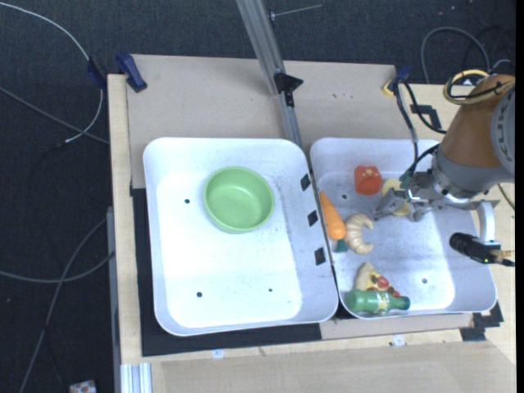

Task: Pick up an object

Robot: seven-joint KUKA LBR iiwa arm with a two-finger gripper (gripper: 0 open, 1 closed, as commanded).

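Nearest, along the front edge of the right bin (467, 297) at about six o'clock, a green bottle (375, 302) lies on its side with a pizza slice toy (372, 278) touching it just behind. Further in, a cream croissant (358, 232) rests near the bin's left wall, and an orange carrot (331, 215) lies just beside it at its ten o'clock, running along that wall. At the bin's three o'clock side a small black part (471, 246) on the arm hangs over the white floor. Beyond the croissant, toward one o'clock from it, the gripper (397, 205) hovers low over the middle of the right bin, reaching in from the grey and orange arm (475, 150); whether the jaws are open or closed I cannot tell (the metal parts there blur together), and nothing is clearly seen between them. A red block (368, 179) sits at about ten o'clock from the gripper, close by but apart from it, near the far wall of the bin. Over in the left bin (172, 285), a green bowl (238, 198) stands upright in the far half, toward twelve o'clock. Farthest back, a grey metal pole (264, 43) slants up from the desk (205, 97) between the two bins.
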